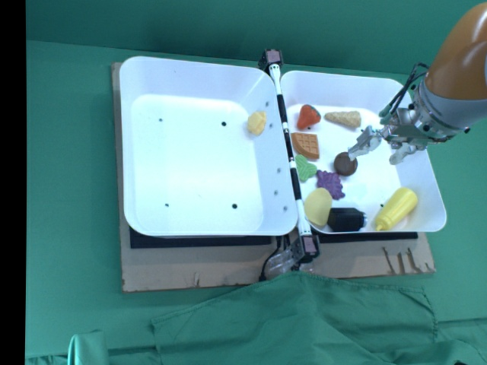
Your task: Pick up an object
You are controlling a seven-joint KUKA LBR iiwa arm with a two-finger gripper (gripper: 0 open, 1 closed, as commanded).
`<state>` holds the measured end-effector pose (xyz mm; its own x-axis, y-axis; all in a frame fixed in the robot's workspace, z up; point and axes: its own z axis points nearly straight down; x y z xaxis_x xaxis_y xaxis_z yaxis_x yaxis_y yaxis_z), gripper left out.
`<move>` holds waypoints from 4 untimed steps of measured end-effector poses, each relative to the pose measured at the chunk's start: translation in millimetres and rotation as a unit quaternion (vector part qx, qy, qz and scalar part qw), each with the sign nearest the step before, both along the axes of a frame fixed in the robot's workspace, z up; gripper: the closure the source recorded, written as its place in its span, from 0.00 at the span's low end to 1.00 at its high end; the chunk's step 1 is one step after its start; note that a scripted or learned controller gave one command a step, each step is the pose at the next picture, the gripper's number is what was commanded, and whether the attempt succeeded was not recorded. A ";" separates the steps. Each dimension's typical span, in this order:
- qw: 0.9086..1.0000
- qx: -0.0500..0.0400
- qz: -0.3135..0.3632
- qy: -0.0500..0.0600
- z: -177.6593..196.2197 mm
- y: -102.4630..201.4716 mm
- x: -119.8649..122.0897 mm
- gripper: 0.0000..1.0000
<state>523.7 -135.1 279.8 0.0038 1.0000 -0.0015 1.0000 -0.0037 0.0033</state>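
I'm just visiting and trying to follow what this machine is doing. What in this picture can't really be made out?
- Gripper: too small and blurred in the camera view to tell whether its fingers are open or shut.
- Arm: cut off by the picture's right edge.
- Black object: dark, no detail; its left end is hidden behind the yellow piece.
- Clamp at the divider's near end: partly hidden by the green cloth.

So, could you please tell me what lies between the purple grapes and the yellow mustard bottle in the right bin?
In the camera view, only bare white bin floor separates the purple grapes from the yellow mustard bottle.
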 end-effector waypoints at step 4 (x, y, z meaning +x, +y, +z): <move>1.000 0.000 0.000 0.000 -88.3 -47.3 -56.5 0.00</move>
